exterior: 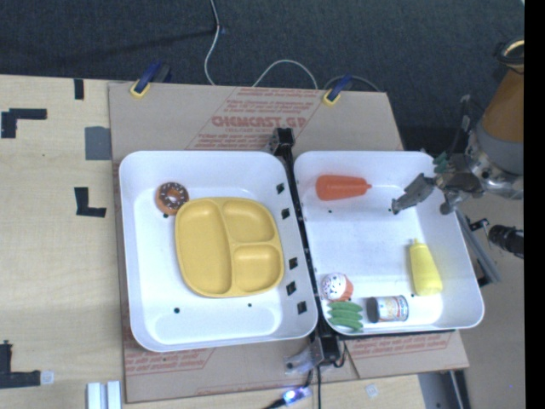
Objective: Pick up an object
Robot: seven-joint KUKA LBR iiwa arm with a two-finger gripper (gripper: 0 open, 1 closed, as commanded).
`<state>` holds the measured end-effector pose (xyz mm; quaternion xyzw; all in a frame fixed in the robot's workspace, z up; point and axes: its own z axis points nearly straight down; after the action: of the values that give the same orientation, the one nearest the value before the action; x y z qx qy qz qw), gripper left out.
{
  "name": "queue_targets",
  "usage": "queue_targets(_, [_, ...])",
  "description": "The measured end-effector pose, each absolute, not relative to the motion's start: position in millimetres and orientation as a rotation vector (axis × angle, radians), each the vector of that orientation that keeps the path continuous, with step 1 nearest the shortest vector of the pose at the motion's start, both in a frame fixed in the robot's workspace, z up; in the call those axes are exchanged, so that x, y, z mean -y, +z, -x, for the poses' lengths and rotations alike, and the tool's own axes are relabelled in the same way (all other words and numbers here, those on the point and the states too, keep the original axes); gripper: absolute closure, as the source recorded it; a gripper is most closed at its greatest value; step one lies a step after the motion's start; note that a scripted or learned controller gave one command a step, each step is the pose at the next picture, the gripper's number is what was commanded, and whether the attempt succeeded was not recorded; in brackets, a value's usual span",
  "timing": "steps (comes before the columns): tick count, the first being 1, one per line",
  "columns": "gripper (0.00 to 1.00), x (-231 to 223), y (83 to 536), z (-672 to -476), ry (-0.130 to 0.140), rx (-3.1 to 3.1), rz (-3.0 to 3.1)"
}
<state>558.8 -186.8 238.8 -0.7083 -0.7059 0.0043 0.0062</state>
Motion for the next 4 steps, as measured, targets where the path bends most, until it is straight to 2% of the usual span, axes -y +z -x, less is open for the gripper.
queue_targets(1, [0.0,186,247,-561.2,0.002,2.222,2.22])
queue_targets(2, [0.0,188,203,-556.5,0.005,2.219,2.219])
queue_targets(4, [0.0,175,102,-566.4,0.004,2.222,2.218])
